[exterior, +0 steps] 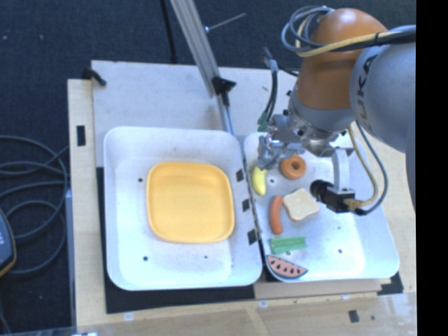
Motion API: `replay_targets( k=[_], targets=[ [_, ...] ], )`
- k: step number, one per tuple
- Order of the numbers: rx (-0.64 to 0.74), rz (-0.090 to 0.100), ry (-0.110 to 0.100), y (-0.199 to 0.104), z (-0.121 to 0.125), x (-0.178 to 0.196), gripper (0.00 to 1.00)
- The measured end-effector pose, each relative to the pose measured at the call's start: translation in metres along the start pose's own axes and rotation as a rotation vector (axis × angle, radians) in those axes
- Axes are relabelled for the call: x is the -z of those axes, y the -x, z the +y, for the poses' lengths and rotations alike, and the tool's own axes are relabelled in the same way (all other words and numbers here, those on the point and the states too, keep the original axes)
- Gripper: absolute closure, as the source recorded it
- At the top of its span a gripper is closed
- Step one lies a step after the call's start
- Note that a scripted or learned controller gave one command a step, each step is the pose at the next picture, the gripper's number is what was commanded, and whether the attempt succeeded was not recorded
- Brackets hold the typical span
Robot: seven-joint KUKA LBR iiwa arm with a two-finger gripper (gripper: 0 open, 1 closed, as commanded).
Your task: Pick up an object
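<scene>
Status: pick not yet made, by my reading. The gripper hangs low at the upper left corner of the right bin, right of frame centre, just above the banana. Nothing shows between its fingers; whether they are spread or closed I cannot tell, the wrist hiding them. Still to do: close on one item and lift it out.

Contents, right bin, one of each:
- banana, yellow, against the left wall, nearest the gripper
- doughnut, brown, just right of the gripper
- sausage, orange-red, below the banana
- toast slice, touching the sausage's right side
- green bar, below the sausage
- watermelon slice, at the lower left corner

Contents, left bin, centre left of frame:
- yellow plate, one

Bins: two. Loose items: seven in all.
</scene>
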State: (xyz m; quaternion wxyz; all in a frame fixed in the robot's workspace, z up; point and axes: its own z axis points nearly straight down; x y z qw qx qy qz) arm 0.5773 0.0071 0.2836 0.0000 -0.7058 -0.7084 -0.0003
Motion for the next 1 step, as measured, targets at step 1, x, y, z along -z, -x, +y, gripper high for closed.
replay_targets(
  k=[1],
  targets=[
    [0.000,0.000,0.000,-0.0570,0.0136,-0.0053,1.00]
  ],
)
